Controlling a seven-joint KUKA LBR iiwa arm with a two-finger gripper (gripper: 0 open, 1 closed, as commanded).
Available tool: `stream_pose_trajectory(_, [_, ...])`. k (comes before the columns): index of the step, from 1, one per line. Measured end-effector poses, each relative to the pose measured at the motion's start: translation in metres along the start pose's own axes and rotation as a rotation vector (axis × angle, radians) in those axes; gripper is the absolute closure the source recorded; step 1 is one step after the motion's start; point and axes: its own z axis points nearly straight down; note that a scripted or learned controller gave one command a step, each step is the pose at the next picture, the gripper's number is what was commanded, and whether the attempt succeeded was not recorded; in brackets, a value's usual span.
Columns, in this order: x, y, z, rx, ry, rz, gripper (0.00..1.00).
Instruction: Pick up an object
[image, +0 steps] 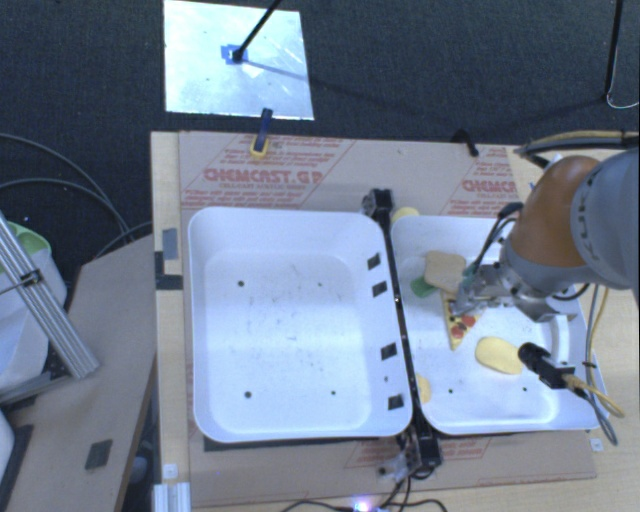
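Everything lies in the right bin (440, 415). A tan, bread-like piece (443, 268) lies flat near the bin's far left part, with a small green bit (421, 288) just beside its near-left edge. A pizza-slice wedge (458, 325), yellow with red spots, points toward the bin's near side. A pale yellow oval (498, 355) lies flat just right of the wedge's tip.
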Motion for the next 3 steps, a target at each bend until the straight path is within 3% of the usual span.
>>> stream_pose_trajectory(1, [0.049, -0.058, -0.1, 0.008, -0.001, -0.005, 1.0])
stream_pose_trajectory(2, [0.046, -0.058, -0.094, 0.013, -0.003, 0.0, 0.0])
stream_pose_trajectory(3, [0.011, -0.036, 0.011, 0.016, -0.005, 0.005, 0.0])
